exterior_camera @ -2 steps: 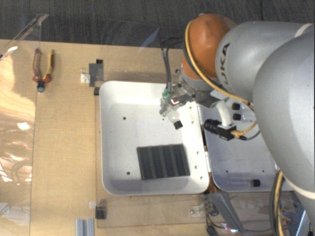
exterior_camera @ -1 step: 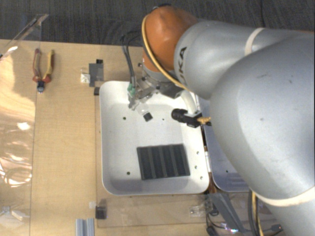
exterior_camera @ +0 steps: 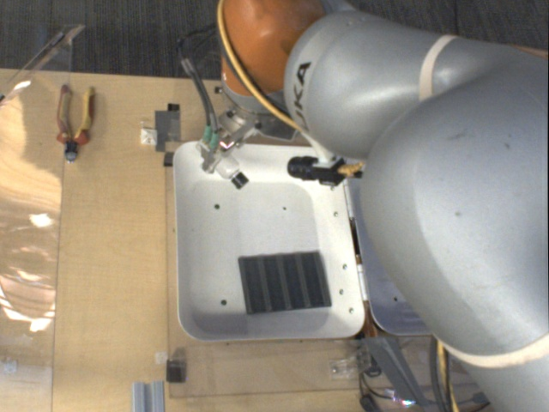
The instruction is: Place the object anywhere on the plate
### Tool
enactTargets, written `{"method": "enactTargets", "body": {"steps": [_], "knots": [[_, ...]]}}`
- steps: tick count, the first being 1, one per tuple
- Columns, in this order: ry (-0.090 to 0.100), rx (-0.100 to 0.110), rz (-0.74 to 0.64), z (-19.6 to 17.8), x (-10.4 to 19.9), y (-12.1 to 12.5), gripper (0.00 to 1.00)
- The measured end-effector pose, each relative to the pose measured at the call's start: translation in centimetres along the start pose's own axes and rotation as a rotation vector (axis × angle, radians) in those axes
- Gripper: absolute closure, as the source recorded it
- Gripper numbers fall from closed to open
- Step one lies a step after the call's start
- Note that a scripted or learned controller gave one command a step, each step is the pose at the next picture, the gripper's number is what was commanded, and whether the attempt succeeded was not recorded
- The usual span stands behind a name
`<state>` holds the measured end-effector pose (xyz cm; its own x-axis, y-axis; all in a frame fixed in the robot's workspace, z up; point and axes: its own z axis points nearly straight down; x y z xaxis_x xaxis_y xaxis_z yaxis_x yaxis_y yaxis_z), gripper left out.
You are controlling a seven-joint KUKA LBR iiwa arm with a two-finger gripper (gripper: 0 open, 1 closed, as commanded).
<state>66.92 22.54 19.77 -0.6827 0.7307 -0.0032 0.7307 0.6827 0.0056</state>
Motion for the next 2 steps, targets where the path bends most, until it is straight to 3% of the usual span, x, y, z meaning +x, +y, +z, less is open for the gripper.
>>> {"method": "enactTargets", "body": {"steps": [2], "knots": [[-0.008, -0.012, -0.01, -2.5, 0.1, 0.4, 1.0]]}}
